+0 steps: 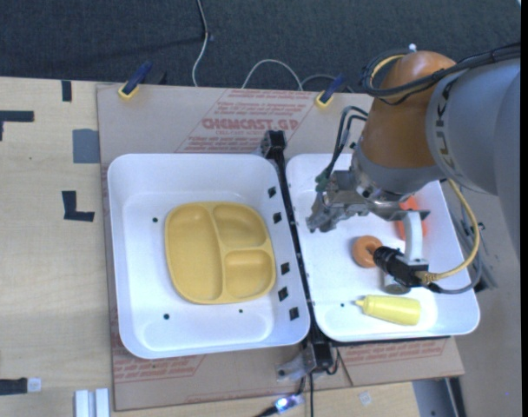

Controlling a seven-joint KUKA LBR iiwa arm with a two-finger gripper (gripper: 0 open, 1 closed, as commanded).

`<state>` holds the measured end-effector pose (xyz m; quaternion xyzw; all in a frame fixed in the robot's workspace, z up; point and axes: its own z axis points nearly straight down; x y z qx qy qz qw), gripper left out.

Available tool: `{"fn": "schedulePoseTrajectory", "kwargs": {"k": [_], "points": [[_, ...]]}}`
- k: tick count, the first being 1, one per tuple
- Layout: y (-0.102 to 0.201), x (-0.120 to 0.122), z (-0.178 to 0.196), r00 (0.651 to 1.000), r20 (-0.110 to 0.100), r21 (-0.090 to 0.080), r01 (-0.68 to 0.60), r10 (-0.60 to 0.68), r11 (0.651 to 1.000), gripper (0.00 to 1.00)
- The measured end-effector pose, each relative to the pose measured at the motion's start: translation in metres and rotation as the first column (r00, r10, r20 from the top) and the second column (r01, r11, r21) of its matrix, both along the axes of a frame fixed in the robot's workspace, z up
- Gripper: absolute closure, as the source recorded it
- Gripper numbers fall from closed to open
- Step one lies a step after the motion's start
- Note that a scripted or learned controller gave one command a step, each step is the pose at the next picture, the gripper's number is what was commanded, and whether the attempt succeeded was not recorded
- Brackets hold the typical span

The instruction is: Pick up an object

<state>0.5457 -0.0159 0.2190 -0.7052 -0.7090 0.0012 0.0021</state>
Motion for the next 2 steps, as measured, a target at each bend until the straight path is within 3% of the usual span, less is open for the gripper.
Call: {"fn": "schedulePoseTrajectory", "kwargs": {"k": [2], "points": [[0.111,-0.036,0.012,1.000,0.003,0.000,-0.003,0.003,1.000,1.00]]}}
